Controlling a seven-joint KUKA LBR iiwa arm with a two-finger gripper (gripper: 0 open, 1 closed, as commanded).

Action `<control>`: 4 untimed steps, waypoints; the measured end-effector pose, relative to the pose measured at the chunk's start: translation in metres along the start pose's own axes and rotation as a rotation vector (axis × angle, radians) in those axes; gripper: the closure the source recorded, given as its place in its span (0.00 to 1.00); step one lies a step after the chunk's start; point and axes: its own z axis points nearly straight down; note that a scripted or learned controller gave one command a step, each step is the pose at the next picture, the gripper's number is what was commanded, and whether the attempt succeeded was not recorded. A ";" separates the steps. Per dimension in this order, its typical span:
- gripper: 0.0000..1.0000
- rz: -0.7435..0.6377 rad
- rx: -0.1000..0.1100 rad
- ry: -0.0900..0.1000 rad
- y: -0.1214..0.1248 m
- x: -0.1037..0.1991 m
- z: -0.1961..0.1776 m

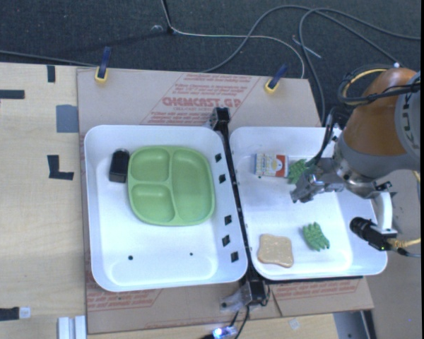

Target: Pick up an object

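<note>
Bench bins: left [102,260] with green tray [172,184]; pincer [304,188] state unclear.

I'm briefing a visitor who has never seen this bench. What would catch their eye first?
Probably the light green divided plate lying in the left bin, a small black block beside it. Then the grey and orange arm reaching into the right bin, its gripper by a green piece, above a slice of toast.

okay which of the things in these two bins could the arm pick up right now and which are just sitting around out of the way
In play, right bin with the gripper: small carton, leafy green piece, green toy, toast slice.

Lying about, left bin: green divided plate, black block.
</note>
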 end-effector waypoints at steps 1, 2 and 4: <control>1.00 0.000 0.000 0.000 -0.008 0.001 -0.055; 1.00 0.000 0.001 0.000 0.019 0.044 -0.061; 1.00 -0.002 0.000 0.000 0.067 0.142 -0.065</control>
